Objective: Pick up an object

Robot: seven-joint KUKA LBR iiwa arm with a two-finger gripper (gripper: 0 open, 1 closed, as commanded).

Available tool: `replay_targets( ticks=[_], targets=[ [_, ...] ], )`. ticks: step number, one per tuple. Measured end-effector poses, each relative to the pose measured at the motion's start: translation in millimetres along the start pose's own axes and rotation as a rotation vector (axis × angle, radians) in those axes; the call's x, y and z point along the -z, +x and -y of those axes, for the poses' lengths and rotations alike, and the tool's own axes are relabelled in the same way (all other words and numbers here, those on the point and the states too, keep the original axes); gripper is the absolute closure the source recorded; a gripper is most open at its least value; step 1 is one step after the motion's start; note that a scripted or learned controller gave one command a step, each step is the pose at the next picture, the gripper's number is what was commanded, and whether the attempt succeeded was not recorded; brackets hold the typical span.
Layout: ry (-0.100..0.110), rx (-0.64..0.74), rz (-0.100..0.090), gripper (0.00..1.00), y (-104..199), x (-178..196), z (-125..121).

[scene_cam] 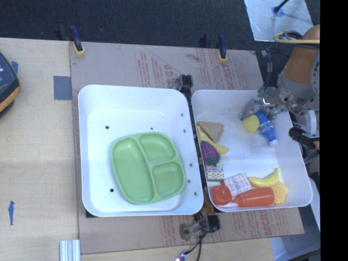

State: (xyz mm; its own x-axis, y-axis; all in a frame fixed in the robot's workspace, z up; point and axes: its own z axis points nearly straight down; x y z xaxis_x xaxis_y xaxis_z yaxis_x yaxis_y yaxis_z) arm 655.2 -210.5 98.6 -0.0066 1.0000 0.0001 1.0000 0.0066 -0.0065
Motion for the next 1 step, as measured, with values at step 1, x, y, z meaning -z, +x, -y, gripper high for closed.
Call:
replay_targets(
  ticks=[1],
  targets=[
    [-0.002, 0.0, 0.0, 0.0, -0.7, -6.5, -1.0]
  ],
)
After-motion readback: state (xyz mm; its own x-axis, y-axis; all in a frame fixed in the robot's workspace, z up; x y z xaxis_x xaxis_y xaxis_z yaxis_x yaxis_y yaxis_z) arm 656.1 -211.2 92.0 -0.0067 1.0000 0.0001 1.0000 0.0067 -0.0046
